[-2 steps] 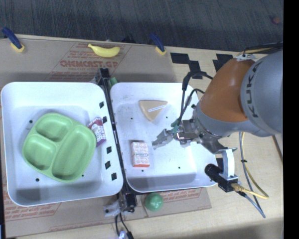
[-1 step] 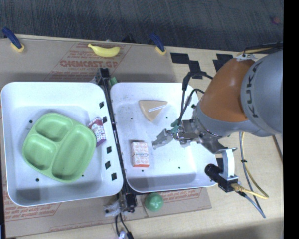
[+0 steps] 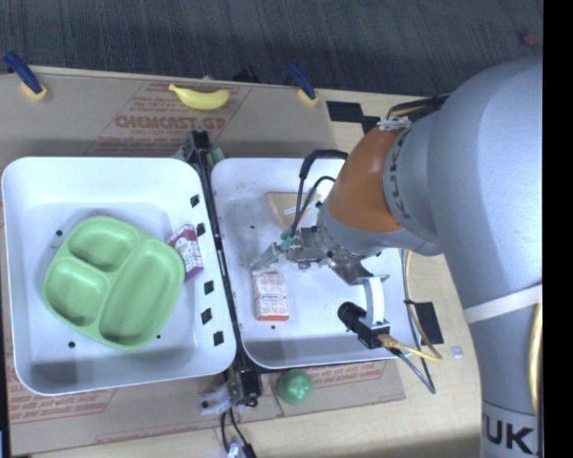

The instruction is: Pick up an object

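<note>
the small flat pale packet with an orange-red lower edge (image 3: 270,295) lies flat on the floor of the right-hand shallow white plastic bin (image 3: 231,256), near its left wall, apart from everything else. it looks light, thin and slightly crinkly, likely a soft wrapper that slides on smooth plastic; pinching across its short sides seems the surest hold. the two-finger gripper (image 3: 285,248) hangs just above and to its right; whether it is released or clenched cannot be told. a beige flat piece (image 3: 285,204) lies further back. the left white bin (image 3: 19,256) holds a green moulded three-compartment tray (image 3: 113,281) and a dark red wrapper (image 3: 186,249).
</note>
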You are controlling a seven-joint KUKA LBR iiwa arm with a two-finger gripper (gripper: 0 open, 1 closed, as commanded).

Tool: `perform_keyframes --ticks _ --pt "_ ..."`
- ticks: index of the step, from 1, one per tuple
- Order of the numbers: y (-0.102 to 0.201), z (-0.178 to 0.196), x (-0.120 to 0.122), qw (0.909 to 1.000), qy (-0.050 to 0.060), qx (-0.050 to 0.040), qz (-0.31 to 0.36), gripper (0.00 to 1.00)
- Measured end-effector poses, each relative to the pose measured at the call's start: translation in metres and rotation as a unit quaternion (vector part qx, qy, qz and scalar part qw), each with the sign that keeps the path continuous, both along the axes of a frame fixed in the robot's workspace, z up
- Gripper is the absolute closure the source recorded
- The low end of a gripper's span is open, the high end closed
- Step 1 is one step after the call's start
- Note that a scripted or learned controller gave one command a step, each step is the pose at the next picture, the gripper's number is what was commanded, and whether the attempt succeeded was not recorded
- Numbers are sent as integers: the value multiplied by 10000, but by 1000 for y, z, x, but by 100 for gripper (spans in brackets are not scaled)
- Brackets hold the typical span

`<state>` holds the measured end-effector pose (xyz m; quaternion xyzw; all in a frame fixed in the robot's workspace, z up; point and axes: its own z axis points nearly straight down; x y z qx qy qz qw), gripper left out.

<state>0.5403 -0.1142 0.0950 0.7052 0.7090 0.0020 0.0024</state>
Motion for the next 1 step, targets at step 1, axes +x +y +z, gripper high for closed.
perform_keyframes --ticks 1 --pt "18 -3 91 10000 33 5 -1 0"
